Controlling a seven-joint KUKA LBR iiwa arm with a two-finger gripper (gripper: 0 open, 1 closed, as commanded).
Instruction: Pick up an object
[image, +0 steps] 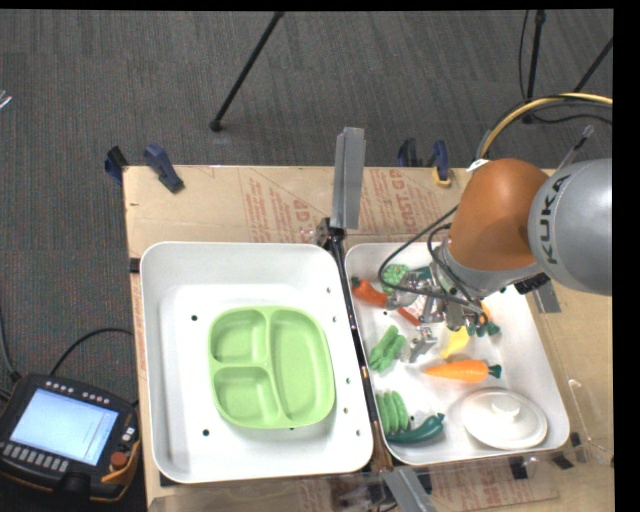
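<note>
I cannot tell how the gripper (432, 325) is set. It hangs low in the right bin (540, 350), above toy food. A carrot (461, 371) lies just near it, with pea pods (386, 347) to its left. The left bin (165, 300) holds a green plate (271, 367).

A robotics lab: grey carpet, black tripod legs (245, 65) at upper centre, a teach pendant with lit screen (62, 430) lower left, blue clamps (162, 166) gripping the cardboard-topped bench (250, 205).
</note>
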